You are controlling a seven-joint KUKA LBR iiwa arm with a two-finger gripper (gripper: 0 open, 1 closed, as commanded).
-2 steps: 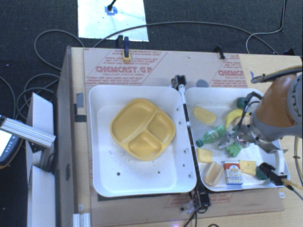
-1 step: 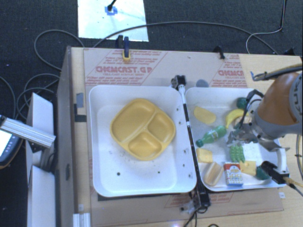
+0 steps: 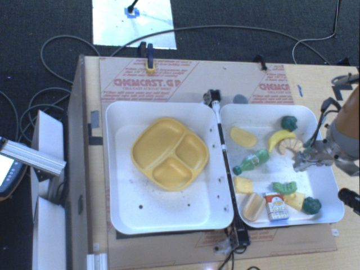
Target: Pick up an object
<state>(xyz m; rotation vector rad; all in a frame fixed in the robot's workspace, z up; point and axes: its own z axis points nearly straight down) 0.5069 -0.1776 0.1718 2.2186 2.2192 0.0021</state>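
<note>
Toys crowd the right bin (image 3: 323, 170) of the two white bins on the surface (image 3: 185, 75), while the left bin (image 3: 121, 207) carries a yellow divided plate (image 3: 169, 153) lying flat, turned so its corners point toward the bin walls. In the right bin a green bottle (image 3: 251, 162) lies on its side, long axis slanting from lower left to upper right, cap end toward the divider between the bins. Just above it rests a pale yellow oval piece (image 3: 243, 136). A yellow banana (image 3: 279, 138) curves beside a tan ridged piece (image 3: 292, 145), and a dark green lump (image 3: 289, 122) sits near the far wall. Along the near wall lie a yellow cube (image 3: 243, 184), a tan bun-like piece (image 3: 252, 207), a small red-and-white carton (image 3: 276, 206) with its long axis running front to back, a green leafy piece (image 3: 284, 188) and a dark green broccoli (image 3: 311, 206). The gripper (image 3: 302, 162) hangs low over the right bin, just below the tan ridged piece; whether it is spread or closed cannot be told, and nothing can be made out in its grasp.
</note>
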